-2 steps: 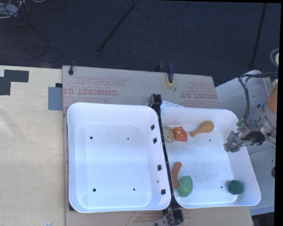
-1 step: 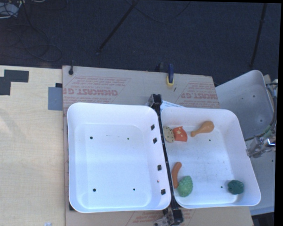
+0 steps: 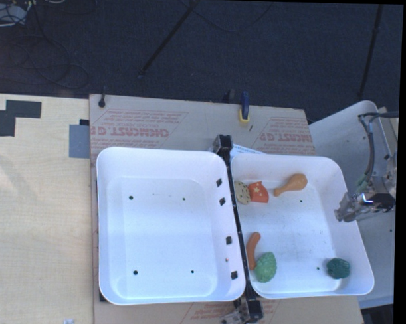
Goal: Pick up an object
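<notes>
Red print runs across the cardboard (image 3: 164,123) under the bins, upside down from this camera: one strip on the left half behind the left bin, a second on the right half (image 3: 277,135) behind the right bin. The letters are too blurred to spell out for sure. More red print peeks out at the front edge (image 3: 207,316), unreadable. Nothing else carries legible text.
</notes>
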Motion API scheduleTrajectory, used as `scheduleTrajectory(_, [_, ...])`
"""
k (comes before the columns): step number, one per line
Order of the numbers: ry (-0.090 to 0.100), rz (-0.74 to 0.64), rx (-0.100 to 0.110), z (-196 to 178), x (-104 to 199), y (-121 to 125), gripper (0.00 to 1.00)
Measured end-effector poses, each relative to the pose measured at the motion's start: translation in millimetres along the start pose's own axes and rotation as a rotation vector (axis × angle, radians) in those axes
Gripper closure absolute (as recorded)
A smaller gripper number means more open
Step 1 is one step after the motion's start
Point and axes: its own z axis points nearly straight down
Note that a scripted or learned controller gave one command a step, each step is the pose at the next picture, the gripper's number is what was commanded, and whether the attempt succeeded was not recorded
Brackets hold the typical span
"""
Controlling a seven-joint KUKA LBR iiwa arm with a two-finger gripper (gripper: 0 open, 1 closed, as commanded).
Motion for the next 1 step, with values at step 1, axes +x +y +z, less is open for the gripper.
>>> scheduleTrajectory(1, [-0.004,0.005,-0.005,-33.1,-44.0,-13.8,1.0])
